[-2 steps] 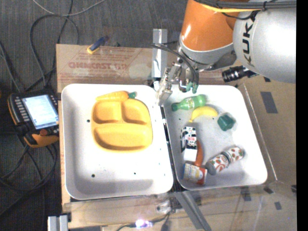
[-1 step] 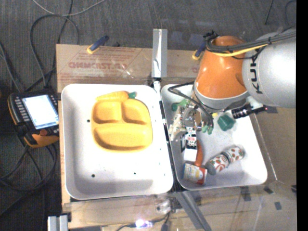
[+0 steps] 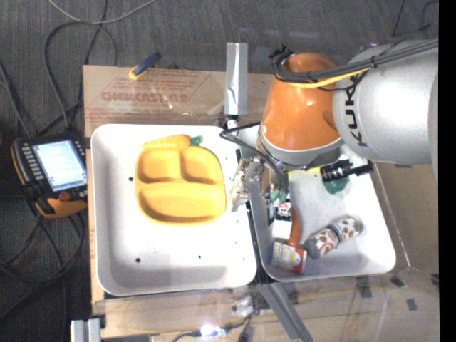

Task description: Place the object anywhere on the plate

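A yellow divided plate (image 3: 180, 186) lies in the left bin (image 3: 121, 255). A yellow carrot-shaped toy with a green tip (image 3: 169, 142) rests against the plate's far rim. My gripper (image 3: 251, 182) hangs under the orange wrist, over the wall between the two bins, just right of the plate's right edge. The right bin (image 3: 370, 258) holds a red and orange carton (image 3: 288, 254), a patterned can lying on its side (image 3: 333, 236) and a teal item (image 3: 335, 184), which the arm partly hides. I cannot make out anything held at the gripper.
The big grey arm (image 3: 392, 105) covers the right bin's far half. A teach pendant (image 3: 51, 166) lies left of the bench. Cardboard (image 3: 157, 95) and a small blue and yellow item (image 3: 144, 65) sit behind the left bin.
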{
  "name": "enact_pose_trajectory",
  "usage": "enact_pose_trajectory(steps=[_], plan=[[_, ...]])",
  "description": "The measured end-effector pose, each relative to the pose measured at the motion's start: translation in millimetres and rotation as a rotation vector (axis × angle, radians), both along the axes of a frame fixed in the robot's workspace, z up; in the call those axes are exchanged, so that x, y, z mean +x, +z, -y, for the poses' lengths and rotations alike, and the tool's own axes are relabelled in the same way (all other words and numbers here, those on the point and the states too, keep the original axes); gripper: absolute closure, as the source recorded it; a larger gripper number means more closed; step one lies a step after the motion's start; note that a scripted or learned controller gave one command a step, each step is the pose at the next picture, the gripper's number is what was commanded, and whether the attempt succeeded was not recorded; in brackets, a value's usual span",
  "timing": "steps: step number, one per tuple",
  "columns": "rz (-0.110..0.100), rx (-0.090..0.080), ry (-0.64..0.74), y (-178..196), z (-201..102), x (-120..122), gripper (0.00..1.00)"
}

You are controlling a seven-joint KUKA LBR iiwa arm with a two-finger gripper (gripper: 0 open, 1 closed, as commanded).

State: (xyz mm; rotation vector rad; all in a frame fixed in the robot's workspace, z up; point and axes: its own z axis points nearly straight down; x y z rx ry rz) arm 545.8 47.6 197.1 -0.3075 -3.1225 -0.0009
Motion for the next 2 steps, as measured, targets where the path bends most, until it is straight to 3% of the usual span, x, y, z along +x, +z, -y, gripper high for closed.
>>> enact_pose_trajectory(steps=[1, 2], plan=[[-0.003, -0.002, 0.026, -17.0, 18.8, -46.4, 1.00], [-0.002, -0.002, 0.026, -16.9, 18.7, -46.3, 0.00]])
